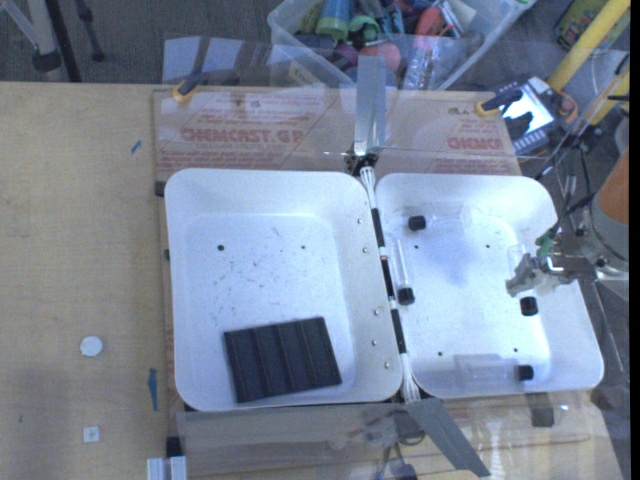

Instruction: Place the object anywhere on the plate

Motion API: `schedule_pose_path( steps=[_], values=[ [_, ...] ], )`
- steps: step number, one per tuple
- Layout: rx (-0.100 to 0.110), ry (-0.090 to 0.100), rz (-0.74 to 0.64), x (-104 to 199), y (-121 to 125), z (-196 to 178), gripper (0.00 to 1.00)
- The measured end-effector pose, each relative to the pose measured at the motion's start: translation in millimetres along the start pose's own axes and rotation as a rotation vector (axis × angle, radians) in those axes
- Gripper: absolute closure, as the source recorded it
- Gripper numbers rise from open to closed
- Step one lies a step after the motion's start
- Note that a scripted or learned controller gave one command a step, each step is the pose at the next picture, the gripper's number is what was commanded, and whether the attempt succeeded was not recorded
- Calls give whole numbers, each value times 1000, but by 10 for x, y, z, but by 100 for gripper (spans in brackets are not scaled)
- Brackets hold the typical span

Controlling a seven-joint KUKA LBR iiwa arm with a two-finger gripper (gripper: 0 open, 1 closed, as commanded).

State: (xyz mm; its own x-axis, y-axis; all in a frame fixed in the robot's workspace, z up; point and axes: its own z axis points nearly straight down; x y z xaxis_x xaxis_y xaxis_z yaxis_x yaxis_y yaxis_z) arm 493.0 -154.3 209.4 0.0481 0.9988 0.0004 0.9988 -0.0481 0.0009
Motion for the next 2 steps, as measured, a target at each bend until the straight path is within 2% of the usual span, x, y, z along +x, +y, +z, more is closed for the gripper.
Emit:
schedule_pose_path(
  steps=[1,2],
  values=[
    [1,-1,25,377,655,485,100],
    [-1,-1,-238,962,1198,34,100]
  ],
)
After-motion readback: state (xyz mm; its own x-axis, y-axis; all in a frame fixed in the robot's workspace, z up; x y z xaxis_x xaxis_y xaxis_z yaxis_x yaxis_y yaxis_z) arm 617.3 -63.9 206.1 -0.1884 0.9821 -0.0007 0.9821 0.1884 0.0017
